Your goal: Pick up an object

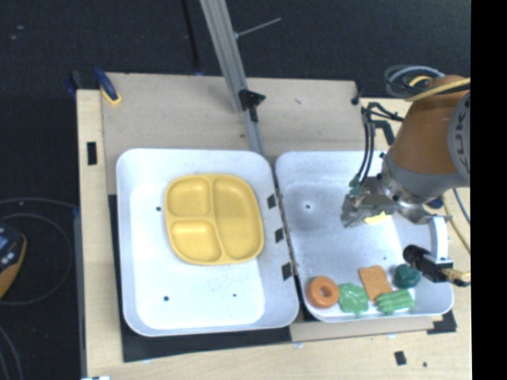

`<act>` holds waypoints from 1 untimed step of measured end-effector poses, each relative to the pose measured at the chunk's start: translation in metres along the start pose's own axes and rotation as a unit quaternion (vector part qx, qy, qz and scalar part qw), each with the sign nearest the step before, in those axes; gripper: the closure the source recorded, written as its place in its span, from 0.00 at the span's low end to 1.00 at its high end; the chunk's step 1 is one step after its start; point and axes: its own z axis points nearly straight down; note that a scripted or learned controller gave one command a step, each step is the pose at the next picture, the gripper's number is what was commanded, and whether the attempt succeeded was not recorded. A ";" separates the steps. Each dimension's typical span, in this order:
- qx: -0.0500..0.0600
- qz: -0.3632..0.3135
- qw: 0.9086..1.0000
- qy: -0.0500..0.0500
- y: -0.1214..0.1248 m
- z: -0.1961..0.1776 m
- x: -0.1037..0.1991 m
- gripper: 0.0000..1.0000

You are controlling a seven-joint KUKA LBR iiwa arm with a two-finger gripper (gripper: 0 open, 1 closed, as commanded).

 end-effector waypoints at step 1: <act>0.002 0.000 1.000 0.001 0.001 -0.014 -0.001 1.00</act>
